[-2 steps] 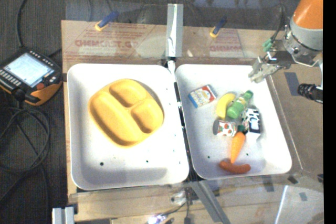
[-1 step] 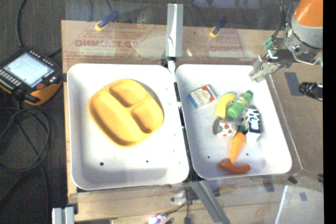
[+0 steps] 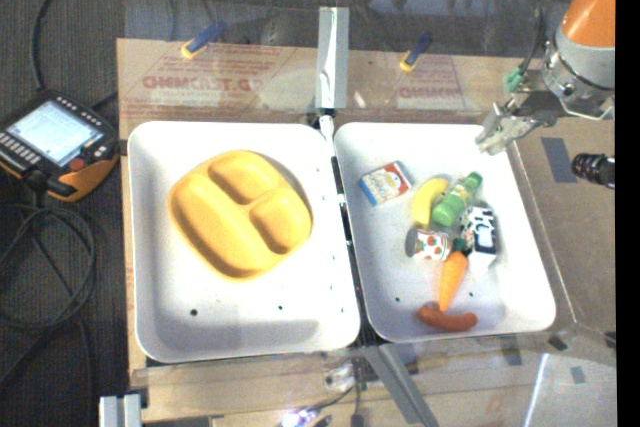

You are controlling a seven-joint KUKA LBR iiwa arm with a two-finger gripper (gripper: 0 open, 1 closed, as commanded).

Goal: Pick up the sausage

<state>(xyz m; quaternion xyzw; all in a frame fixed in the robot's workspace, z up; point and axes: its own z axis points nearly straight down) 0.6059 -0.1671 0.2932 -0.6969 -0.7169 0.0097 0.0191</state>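
Two bins sit below me; the sausage lies in the right bin, near its front edge, just beside the carrot's tip. My gripper hovers over that bin's far corner, well apart from it, fingers slightly spread and pinching nothing. I judge I should cross to the front, align across the sausage's short width, and descend clear of the carrot. It looks smooth, reddish-brown, rounded, likely slippery plastic.
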